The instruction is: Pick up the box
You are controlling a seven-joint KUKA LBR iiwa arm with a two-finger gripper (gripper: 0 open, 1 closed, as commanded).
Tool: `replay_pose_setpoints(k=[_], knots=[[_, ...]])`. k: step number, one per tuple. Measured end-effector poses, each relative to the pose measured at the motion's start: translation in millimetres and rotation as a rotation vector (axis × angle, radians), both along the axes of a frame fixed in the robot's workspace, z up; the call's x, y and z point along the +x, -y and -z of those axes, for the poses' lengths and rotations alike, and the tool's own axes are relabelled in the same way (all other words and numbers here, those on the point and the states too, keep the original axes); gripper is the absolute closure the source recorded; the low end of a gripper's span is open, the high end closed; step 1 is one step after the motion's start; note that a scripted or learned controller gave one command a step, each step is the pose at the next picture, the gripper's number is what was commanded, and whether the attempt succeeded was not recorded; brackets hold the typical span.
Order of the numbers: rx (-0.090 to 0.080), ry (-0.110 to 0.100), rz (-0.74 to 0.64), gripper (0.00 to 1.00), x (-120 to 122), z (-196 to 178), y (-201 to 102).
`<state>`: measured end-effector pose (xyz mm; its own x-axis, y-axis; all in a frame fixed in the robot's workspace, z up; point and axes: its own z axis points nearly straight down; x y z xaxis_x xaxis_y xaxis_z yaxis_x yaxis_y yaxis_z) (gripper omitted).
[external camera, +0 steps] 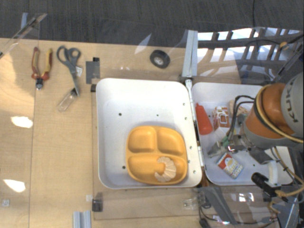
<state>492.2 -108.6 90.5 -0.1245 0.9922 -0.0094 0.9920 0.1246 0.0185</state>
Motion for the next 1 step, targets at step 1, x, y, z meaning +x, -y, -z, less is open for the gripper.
replay_pose_setpoints(k=[1], knots=[[0.003, 0.002, 0.037, 0.00, 0.6, 0.0, -0.5]])
